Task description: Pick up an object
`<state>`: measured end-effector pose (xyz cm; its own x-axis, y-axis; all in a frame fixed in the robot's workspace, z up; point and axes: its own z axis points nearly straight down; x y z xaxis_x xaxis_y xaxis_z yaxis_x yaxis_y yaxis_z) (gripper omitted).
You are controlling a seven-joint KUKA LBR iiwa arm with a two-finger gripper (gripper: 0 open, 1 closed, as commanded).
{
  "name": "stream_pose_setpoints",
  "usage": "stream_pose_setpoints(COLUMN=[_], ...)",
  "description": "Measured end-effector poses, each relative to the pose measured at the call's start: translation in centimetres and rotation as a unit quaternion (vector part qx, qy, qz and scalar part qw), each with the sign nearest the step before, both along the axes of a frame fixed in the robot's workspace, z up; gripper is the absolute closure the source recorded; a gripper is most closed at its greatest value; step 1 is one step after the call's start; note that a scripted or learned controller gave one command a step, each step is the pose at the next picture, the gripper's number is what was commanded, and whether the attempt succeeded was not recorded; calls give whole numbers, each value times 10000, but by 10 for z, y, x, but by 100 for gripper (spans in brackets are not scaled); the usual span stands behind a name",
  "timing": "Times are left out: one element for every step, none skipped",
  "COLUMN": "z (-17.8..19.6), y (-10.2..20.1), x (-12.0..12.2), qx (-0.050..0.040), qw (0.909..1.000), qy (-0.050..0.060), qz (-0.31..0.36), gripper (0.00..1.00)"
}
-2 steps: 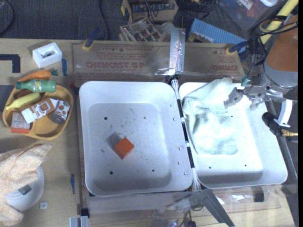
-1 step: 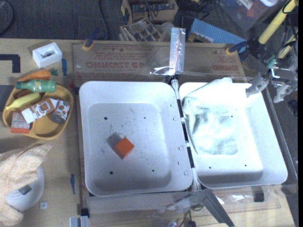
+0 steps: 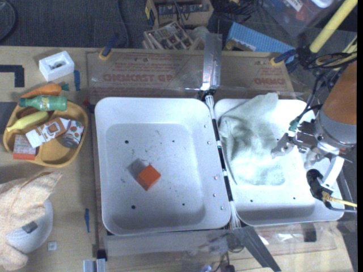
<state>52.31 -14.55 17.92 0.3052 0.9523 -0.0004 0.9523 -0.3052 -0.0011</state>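
White cloth [image 3: 252, 132] lay crumpled in the right bin [image 3: 283, 205], directly beside the gripper [image 3: 292, 146] on the side away from the arm, its nearest folds just short of the tool. Whether the tool was spread or pressed together could not be told from this slanted view, and nothing could be seen pinched in it. An orange block [image 3: 150, 177] sat well apart from the gripper, across the divider in the left bin [image 3: 113, 118], resting flat on the floor. Judging from the pose, the cloth was the closer candidate. To do this step well, the tool would want to come down over a raised ridge of fabric rather than a flat patch, press in enough to gather material, and close fully before lifting. A shallow bite would likely slip free.
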Motion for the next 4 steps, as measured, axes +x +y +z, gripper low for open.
stream_pose_setpoints(z=[-72, -51, -41, 47], y=[37, -17, -64, -46], x=[63, 61, 99, 67], qx=[-5, -10, -9, -9], qw=[9983, 9997, 9999, 9998], qy=[-7, -14, -11, -14], qz=[-584, -225, -132, -173], gripper=[0, 0, 0, 0])
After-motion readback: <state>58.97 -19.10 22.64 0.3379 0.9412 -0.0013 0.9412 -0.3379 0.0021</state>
